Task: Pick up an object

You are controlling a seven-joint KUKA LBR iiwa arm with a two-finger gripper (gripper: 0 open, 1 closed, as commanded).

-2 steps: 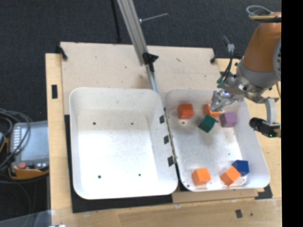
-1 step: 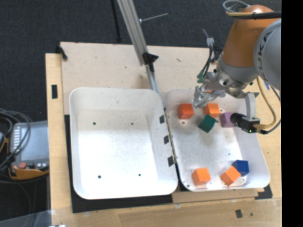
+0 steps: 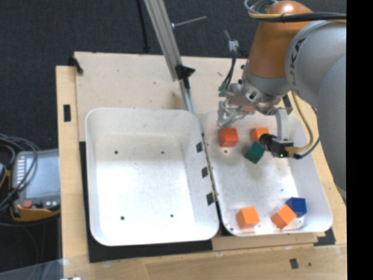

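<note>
In the right bin [image 3: 265,182] lie several small blocks. A red-orange block [image 3: 228,137] sits near the bin's far left corner. My gripper [image 3: 229,116] hangs just above and behind it, under the orange wrist band, and I see nothing held in it. An orange block [image 3: 259,134] and a dark green block [image 3: 254,153] lie just to the right of the red-orange one. At the near edge are two orange blocks [image 3: 247,217] [image 3: 284,216] and a blue block [image 3: 297,205].
The left bin [image 3: 145,174] stands beside the right one, their rims touching at the middle. A slanted aluminium rail [image 3: 166,34] rises from the bench behind the bins. A cable with a black plug [image 3: 275,146] hangs off the wrist near the green block.
</note>
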